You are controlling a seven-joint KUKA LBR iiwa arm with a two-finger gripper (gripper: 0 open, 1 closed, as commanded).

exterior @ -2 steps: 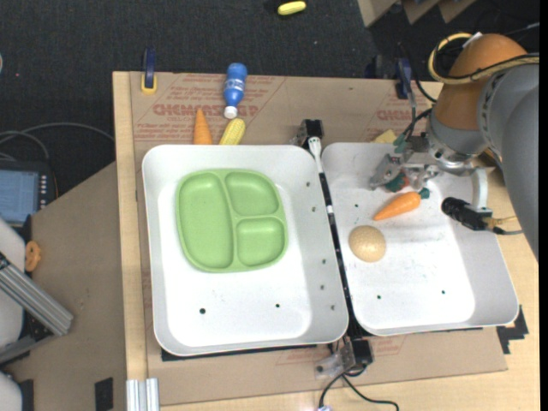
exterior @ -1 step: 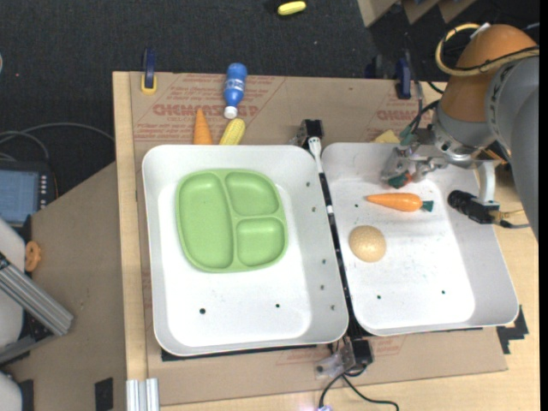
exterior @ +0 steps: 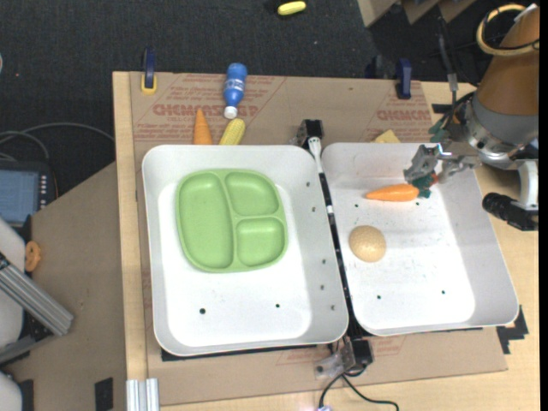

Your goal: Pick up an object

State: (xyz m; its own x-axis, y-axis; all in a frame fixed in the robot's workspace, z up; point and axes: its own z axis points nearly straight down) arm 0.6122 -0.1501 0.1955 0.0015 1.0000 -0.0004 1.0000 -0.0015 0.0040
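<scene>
Red "CHEMGLASS" lettering marks the cardboard [exterior: 282,92] under 2 bins. The hand [exterior: 423,171], whose state I cannot tell, touches the carrot [exterior: 392,194] beside an egg-like ball [exterior: 369,244].

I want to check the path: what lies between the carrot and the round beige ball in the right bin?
Nothing: in the camera view, bare white bin floor separates the carrot from the ball.

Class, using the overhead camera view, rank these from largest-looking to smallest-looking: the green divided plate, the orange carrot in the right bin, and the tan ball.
1. green divided plate, by far the largest
2. orange carrot, long and thin
3. tan ball, shorter but rounder, so close to the carrot
</scene>
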